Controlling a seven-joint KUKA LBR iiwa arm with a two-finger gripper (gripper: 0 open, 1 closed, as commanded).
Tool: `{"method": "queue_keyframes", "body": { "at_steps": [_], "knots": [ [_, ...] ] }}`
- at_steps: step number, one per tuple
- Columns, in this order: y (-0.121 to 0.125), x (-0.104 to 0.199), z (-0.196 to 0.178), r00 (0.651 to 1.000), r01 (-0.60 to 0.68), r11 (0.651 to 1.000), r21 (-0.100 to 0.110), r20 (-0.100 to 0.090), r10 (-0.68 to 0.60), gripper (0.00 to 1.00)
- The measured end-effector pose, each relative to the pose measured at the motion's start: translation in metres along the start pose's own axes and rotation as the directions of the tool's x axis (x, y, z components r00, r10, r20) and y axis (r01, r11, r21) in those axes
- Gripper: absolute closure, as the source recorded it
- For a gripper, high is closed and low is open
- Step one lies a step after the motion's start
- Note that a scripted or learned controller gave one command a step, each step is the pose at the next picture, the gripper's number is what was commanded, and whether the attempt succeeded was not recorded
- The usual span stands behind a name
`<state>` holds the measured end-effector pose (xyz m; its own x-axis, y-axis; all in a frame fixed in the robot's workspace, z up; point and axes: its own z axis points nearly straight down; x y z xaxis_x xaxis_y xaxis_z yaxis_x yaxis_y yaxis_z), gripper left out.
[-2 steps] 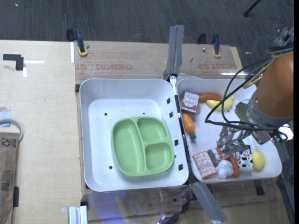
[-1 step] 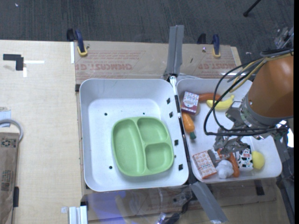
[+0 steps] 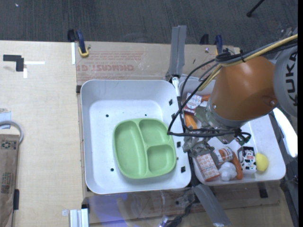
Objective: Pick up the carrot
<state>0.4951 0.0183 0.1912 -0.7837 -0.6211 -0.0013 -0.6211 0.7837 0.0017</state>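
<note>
The carrot [image 3: 190,121] is a slim orange piece lying near the left wall of the right bin [image 3: 279,170], partly covered by the arm. My gripper [image 3: 200,144] hangs below the orange wrist band, low over the bin's left half, just right of and in front of the carrot. The wrist and cables hide most of the gripper, and I cannot see anything held in it.
The left bin [image 3: 94,126] holds a green divided plate [image 3: 144,148]. In the right bin lie a red and white packet [image 3: 193,100], a small carton [image 3: 206,166], a bottle [image 3: 225,154], a cow-print box [image 3: 247,158] and a yellow lemon [image 3: 261,162].
</note>
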Motion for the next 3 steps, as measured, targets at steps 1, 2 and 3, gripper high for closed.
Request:
{"method": "queue_keyframes", "body": {
  "at_steps": [1, 2, 3],
  "knots": [
    [-0.012, -0.005, -0.099, 0.999, -0.037, 0.999, 0.002, 0.003, 0.037, 1.0],
    [0.036, -0.027, -0.043, 0.994, 0.111, 0.994, 0.001, 0.001, -0.111, 1.0],
    [-0.016, -0.013, -0.016, 0.816, 0.579, 0.816, -0.001, 0.001, -0.579, 1.0]
  ]
}}
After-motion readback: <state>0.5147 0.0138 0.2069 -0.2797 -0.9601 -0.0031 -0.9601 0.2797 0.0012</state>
